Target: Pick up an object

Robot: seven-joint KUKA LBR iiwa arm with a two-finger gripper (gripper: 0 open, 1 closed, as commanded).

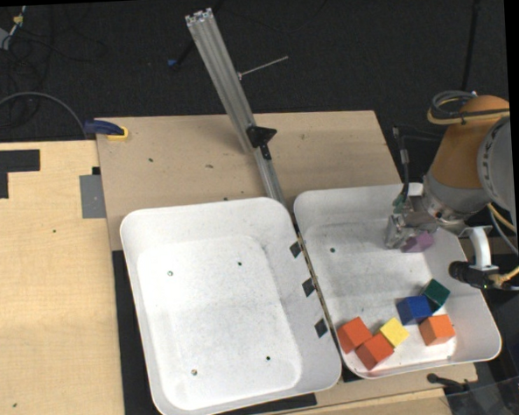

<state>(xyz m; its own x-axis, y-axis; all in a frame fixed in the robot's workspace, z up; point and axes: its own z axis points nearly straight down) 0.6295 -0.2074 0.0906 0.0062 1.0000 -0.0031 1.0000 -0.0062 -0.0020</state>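
Camera view looks down on two white bins on the desk, and your arm comes in from the right. The gripper sits low in the right bin, near its top right part. A small purple thing lies right by the tip, maybe touching it. I cannot tell if the jaws are open or shut, or if they have hold of the purple thing, because the tip is small and dark.

To do this step well, I think you need the jaws to go one on each side of the purple thing, not on top of it. Come straight down, close gently, then lift slowly and check that it comes up with you. It sits close to the bin's right wall, so mind that the tip does not bump the wall.

If that one slips, more blocks wait near the front of the same bin: a green block, a blue block, a yellow block, and three orange blocks. They lie packed close, some touching, so they look harder to grab one at a time.

The arm bends down from the right, with its orange band up high and the grey wrist pointing down and to the left into the bin. The left bin is well apart from it.
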